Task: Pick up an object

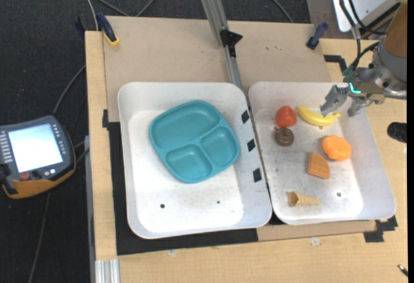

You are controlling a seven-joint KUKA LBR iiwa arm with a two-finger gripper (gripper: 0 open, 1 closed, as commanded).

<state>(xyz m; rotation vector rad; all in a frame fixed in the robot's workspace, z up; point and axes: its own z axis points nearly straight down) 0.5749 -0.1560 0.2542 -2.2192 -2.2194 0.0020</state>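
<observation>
The right bin (362, 201) holds a yellow banana (317, 117), a red tomato (285, 116), a brown chocolate doughnut (284, 137), an orange (336, 147), a tan waffle piece (317, 166) and an ice cream cone (302, 198). My gripper (343, 101) hangs over the bin's far right part, just above and right of the banana. Its two fingers stand apart, open, and nothing sits between them.
The left bin (149, 204) carries a teal divided plate (193, 140). A metal pole (213, 3) rises behind the bins. A teach pendant (32, 155) lies on the floor at left. Blue clamps (107, 29) grip the bench's back corners.
</observation>
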